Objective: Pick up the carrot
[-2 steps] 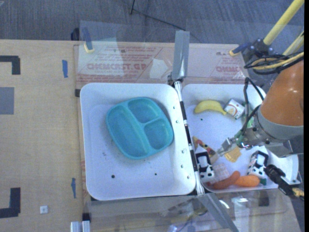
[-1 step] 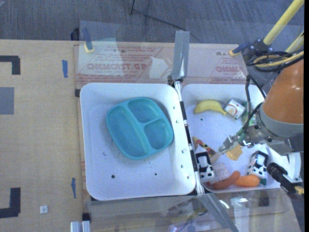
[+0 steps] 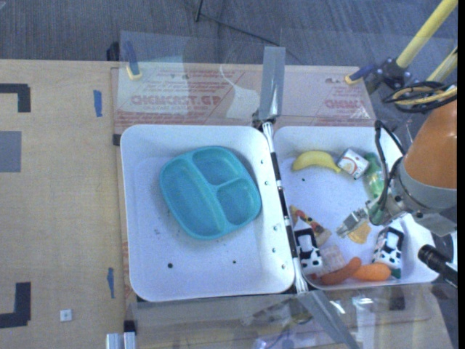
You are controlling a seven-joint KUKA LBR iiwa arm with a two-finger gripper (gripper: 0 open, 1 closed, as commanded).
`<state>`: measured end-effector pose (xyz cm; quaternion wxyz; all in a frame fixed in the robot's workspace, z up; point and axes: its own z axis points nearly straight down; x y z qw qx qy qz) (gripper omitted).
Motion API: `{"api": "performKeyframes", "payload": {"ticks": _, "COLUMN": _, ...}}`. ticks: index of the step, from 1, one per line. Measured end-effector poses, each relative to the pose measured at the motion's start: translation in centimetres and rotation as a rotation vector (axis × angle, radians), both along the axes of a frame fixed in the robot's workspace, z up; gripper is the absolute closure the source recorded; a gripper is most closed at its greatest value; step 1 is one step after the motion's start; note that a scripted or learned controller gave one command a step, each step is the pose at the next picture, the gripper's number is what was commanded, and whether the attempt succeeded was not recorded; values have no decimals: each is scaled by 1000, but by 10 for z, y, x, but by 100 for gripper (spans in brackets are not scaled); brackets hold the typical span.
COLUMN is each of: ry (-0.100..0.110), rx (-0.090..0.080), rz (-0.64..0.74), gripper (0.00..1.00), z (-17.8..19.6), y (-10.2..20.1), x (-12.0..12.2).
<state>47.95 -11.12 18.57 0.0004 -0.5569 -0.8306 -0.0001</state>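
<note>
The carrot (image 3: pixel 373 271) is a short orange piece with a green end, lying at the front edge of the right bin (image 3: pixel 327 187). A reddish sausage (image 3: pixel 340 272) lies just to its left, end to end with it. My gripper (image 3: pixel 360 222) hangs over the right bin's middle-right part, above and slightly left of the carrot and apart from it. A small yellowish piece (image 3: pixel 358 233) sits right under the gripper tip. The grey arm with its orange band (image 3: pixel 436 147) comes in from the right.
The right bin also holds a banana (image 3: pixel 317 161), a small carton (image 3: pixel 353 163), a green item (image 3: pixel 374 182), and two cow-patterned pieces (image 3: pixel 308 247) (image 3: pixel 391 247). A blue divided plate (image 3: pixel 211 191) lies in the left bin (image 3: pixel 145 253).
</note>
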Motion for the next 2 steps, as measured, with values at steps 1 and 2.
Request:
{"api": "performKeyframes", "payload": {"ticks": 1, "ry": 0, "rx": 0, "rz": -66, "gripper": 100, "z": -1, "y": 22, "x": 0}}
{"api": "performKeyframes", "payload": {"ticks": 2, "ry": -1, "rx": -1, "rz": -92, "gripper": 100, "z": -7, "y": -8, "x": 0}}
